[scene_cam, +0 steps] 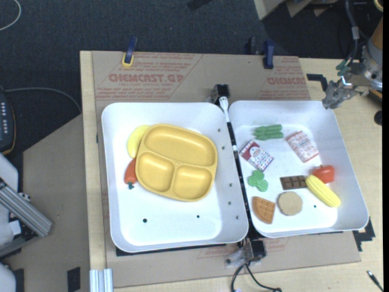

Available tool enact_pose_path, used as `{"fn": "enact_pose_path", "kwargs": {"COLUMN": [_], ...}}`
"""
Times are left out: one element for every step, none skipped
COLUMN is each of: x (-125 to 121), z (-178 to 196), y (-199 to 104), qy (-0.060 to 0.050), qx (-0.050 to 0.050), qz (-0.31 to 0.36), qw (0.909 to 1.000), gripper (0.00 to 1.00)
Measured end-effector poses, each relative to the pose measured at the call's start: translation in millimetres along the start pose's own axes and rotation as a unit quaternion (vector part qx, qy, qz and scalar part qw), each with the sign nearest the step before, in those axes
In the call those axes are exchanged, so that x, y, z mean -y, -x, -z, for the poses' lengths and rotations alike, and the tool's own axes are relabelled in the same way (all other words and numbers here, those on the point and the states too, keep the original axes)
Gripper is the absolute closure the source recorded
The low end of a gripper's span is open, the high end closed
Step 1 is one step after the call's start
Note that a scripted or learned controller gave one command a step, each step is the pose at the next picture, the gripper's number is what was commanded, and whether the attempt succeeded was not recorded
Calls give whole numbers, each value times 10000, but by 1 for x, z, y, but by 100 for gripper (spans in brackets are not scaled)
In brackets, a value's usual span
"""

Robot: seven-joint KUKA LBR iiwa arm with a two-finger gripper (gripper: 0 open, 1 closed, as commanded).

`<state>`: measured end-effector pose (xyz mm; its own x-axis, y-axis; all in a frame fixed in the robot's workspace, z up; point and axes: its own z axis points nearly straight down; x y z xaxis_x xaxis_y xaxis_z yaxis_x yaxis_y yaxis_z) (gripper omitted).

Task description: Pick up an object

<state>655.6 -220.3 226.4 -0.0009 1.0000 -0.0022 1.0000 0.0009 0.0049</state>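
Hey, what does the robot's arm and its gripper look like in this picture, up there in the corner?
Little of it is in frame. At the top right corner the gripper is a small, dark grey metal piece with thin parts. Above it sits a pale grey rounded body, with dark cables running up from it. Details are too small and blurred to make out any markings.

The gripper (334, 96) is small, dark grey metal with a silvery sheen, beneath a pale wrist housing and black cables.
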Motion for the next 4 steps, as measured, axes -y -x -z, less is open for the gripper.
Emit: {"fn": "enact_pose_path", "kwargs": {"x": [32,69,100,143], "z": [-7,3,11,0], "y": [-34,-79,-127,-168], "qy": [-42,-37,-37,-55], "qx": [-19,-24,-28,-27], "qz": [5,14,19,13], "qw": [10000,10000,10000,10000], "gripper": [100,100,100,100]}}
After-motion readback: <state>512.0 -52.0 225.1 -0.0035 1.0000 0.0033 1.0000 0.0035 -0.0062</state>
